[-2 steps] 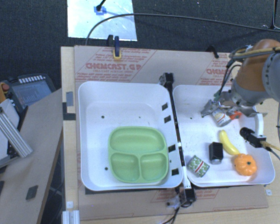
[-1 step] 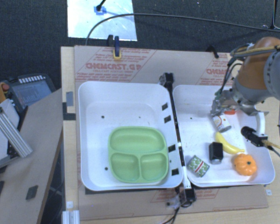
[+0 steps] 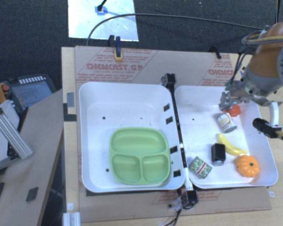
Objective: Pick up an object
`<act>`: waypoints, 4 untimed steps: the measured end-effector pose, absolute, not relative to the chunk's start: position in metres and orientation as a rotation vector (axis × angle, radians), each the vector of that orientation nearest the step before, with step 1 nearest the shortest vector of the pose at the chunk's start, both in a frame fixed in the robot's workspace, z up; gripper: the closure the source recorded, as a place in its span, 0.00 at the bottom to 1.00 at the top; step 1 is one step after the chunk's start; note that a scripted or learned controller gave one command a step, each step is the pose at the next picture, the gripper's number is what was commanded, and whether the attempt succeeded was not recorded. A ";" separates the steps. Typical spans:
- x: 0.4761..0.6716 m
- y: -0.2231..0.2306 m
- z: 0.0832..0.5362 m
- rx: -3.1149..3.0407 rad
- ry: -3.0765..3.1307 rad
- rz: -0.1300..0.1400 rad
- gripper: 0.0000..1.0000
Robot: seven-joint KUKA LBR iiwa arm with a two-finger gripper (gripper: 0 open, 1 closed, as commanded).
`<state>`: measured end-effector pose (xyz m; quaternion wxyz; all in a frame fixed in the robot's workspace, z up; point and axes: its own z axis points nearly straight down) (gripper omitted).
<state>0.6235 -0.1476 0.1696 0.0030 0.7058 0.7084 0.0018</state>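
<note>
In the right shallow white bin [image 3: 198, 102] we see a small orange-red round object [image 3: 234, 110] just beside a small white labelled can [image 3: 226, 122], with our gripper [image 3: 226, 101] right above them, its state impossible to tell.

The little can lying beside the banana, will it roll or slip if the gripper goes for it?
The can lies on its side, so a nudge would probably roll it toward the banana. Its rounded, glossy-looking body may slip between fingers. It looks small, likely light.
</note>
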 end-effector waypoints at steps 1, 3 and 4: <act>0.625 -0.148 0.224 2.211 2.222 0.007 1.00; 0.635 -0.152 0.298 2.212 2.224 0.005 1.00; 0.631 -0.093 0.295 2.211 2.231 0.003 1.00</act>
